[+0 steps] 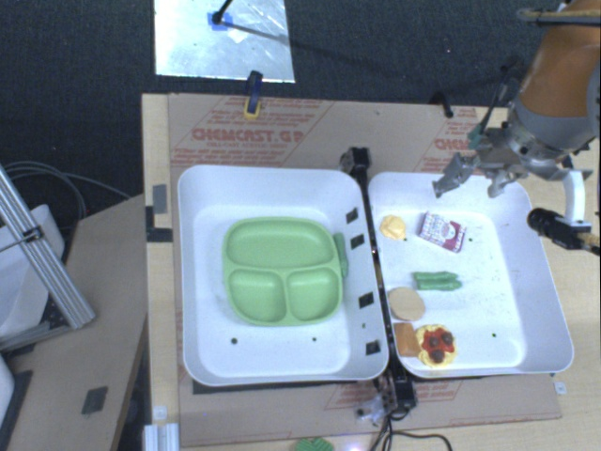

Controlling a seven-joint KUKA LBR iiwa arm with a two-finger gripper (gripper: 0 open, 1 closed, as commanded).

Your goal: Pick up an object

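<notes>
Lying below open jaws (pixel 470 182): red packet (pixel 441 231).

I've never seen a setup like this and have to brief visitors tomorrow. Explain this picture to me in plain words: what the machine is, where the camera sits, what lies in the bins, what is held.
The camera is fixed above a bench, looking down at a slant. The grey and orange shape at upper right is a robot arm; its gripper, two open fingers, hangs over the far edge of the right bin and holds nothing. That bin contains toy food: a yellow piece, a red and white packet, a green pod, a tan round, an orange piece and a small pizza. The left bin holds a green divided tray.
</notes>
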